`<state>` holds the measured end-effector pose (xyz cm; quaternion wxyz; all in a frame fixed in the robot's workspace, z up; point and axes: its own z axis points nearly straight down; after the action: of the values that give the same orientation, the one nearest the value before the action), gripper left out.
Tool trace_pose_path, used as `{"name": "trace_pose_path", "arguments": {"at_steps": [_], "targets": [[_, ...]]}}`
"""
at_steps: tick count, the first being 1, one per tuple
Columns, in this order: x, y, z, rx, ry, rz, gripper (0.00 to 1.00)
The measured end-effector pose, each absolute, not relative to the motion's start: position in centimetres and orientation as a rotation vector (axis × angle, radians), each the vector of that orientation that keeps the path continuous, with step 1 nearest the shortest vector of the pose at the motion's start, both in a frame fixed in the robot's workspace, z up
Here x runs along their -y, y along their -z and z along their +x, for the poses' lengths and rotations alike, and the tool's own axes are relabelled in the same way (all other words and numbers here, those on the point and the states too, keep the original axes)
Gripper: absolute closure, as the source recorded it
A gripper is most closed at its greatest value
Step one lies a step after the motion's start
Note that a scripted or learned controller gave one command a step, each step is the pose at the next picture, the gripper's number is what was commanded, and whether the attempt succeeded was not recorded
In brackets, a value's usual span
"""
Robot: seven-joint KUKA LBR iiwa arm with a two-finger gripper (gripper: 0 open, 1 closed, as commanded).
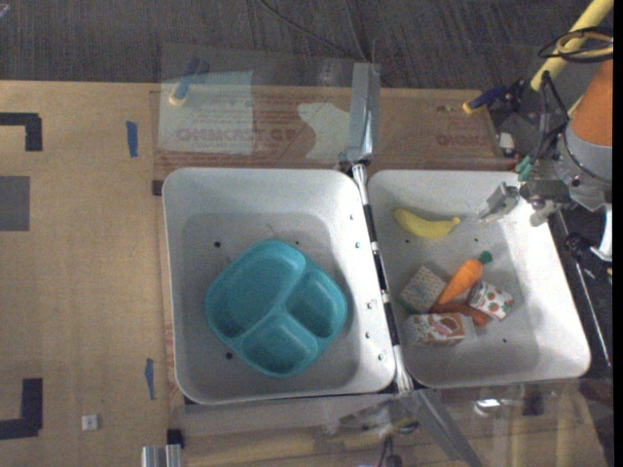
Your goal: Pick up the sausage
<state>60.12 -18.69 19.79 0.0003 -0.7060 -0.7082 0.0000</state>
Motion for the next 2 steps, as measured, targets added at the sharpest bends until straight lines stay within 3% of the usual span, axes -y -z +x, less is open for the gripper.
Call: {"name": "trace_pose_path", "arguments": {"at_steps": [1, 2], "targets": [[14.0, -16.1, 54.8, 2.585, 0.0, -1.782, 0.0], [10.3, -10.7, 55.4, 2.903, 0.004, -1.213, 0.0]]}}
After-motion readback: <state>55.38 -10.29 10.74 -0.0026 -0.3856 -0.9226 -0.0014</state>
